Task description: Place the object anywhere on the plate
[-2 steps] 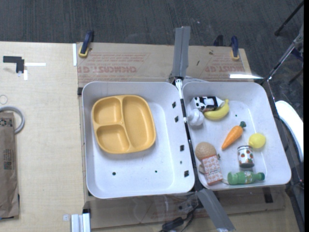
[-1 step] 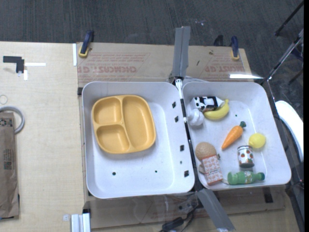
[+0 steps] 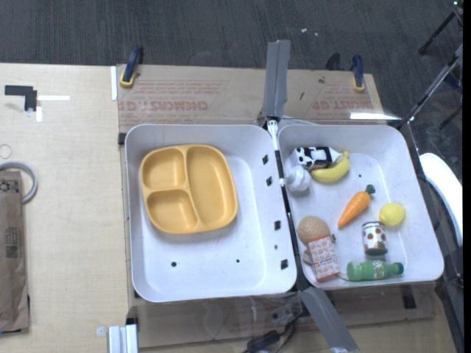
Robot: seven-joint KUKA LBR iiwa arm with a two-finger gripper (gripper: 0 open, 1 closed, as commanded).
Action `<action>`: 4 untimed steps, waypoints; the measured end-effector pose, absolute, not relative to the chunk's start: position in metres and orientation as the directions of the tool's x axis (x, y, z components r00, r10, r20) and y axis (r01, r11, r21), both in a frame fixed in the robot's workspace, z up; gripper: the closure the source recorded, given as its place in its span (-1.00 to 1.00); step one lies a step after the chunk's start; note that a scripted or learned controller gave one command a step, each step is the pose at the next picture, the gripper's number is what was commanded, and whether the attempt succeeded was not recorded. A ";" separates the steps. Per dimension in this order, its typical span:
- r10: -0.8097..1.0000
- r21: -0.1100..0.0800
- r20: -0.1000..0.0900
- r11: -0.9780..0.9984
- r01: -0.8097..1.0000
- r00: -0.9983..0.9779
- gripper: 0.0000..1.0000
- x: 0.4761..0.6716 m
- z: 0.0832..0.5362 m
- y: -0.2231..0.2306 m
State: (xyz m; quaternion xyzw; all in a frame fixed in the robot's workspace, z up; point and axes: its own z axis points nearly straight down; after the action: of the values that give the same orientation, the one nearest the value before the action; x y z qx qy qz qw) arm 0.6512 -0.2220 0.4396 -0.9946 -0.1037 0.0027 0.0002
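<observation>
- Two white bins: the left bin [image 3: 213,285] holds one yellow three-compartment plate [image 3: 189,188], lying far-left in it.
- The right bin [image 3: 412,197] holds one banana [image 3: 330,170], one carrot [image 3: 355,205], one lemon [image 3: 391,214], one small can [image 3: 374,238], one green bottle [image 3: 374,270], one red-and-white carton [image 3: 322,258], one brown round item [image 3: 313,229], one black-and-white toy [image 3: 314,155] and one whitish lump [image 3: 297,179]; none is on the plate.
- The toy is partly behind the banana; the lump is hard to identify.
- I cannot tell the gripper's state.
- Wooden bench [image 3: 59,197], cardboard [image 3: 199,98] under two clamps, dark floor beyond.
</observation>
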 end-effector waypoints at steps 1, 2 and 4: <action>0.199 -0.002 -0.006 -0.980 0.199 0.980 1.00 0.634 0.440 -0.222; 0.205 -0.003 -0.012 -0.979 0.205 0.979 1.00 0.635 0.446 -0.221; 0.200 -0.002 -0.006 -0.980 0.200 0.980 1.00 0.633 0.379 -0.221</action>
State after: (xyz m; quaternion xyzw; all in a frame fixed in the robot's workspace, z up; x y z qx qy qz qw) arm 0.6326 -0.2211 0.3792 -0.9949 -0.1003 0.0030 0.0007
